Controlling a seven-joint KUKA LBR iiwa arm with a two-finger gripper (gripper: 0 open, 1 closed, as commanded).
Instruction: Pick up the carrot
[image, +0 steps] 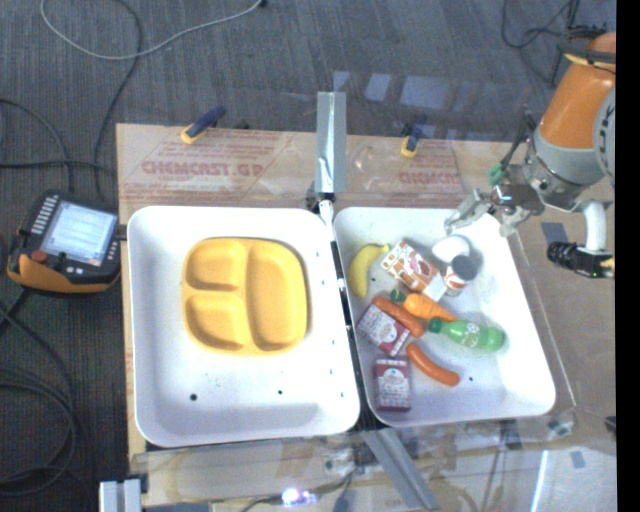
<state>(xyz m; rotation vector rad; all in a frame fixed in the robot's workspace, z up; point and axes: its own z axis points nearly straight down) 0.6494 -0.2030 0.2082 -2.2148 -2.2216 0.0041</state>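
Nearest the camera, at the front of the right bin (530, 395), a dark red packet (392, 385) lies flat, with an orange sausage-shaped piece (433, 366) just beside it. Behind these sits another red packet (378, 325), and touching it is the carrot (412, 311), an orange piece lying at a slant in the middle of the clutter. A green bottle (470, 335) lies just beside the carrot's right end. Farther back are a yellow banana (363, 268), a small printed carton (408, 266) and a white cup or can (458, 260). The left bin (150, 400) holds a yellow divided tray (246, 294).

At the far right corner, the gripper (497, 213) hangs above the rim of the right bin with nothing between its fingers, which look spread apart. So the pick looks not yet begun: the arm must reach over, come down and close on the carrot.

Two orange pieces lie close together, and which one counts as the carrot is hard to settle. Where the carrot meets the packet and carton is crowded. The arm's upper part is cut off at the edge.
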